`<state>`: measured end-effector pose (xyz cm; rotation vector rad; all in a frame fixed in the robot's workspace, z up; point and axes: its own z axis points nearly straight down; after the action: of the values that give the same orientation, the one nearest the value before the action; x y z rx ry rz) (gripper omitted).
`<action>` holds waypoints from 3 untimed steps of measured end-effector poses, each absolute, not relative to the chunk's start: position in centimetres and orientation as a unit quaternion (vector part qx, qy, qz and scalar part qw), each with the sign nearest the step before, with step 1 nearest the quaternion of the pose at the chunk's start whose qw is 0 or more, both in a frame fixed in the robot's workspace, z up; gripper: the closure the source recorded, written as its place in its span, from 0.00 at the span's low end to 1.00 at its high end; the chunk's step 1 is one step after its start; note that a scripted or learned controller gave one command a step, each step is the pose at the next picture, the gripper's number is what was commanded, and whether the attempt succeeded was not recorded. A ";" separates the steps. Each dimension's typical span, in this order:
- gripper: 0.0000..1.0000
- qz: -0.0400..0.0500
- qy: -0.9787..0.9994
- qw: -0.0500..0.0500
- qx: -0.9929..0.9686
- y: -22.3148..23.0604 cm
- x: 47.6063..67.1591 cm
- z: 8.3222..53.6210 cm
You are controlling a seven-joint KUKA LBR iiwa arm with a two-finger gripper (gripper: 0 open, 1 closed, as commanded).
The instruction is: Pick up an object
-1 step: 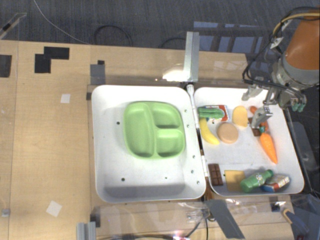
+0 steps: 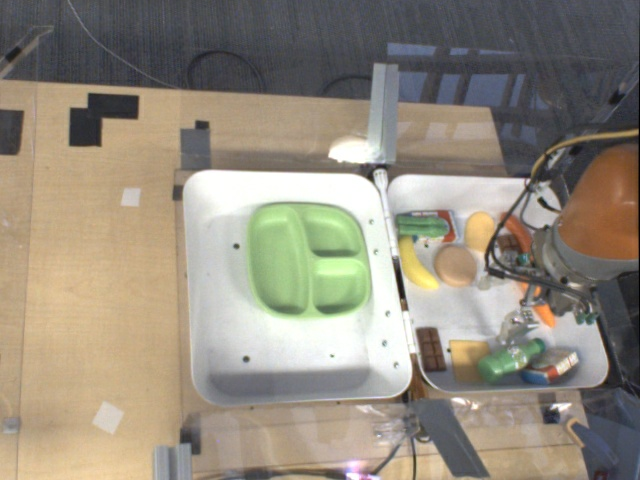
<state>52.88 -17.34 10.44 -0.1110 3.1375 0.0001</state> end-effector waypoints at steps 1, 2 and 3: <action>0.00 0.000 1.000 0.007 0.015 -15.7 63.7 8.9; 0.00 0.000 0.999 0.007 0.053 -15.0 58.2 9.0; 0.00 -0.002 0.985 0.006 -0.171 -19.3 56.7 12.7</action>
<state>56.71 -19.29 12.70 -0.5343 3.0846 -0.0071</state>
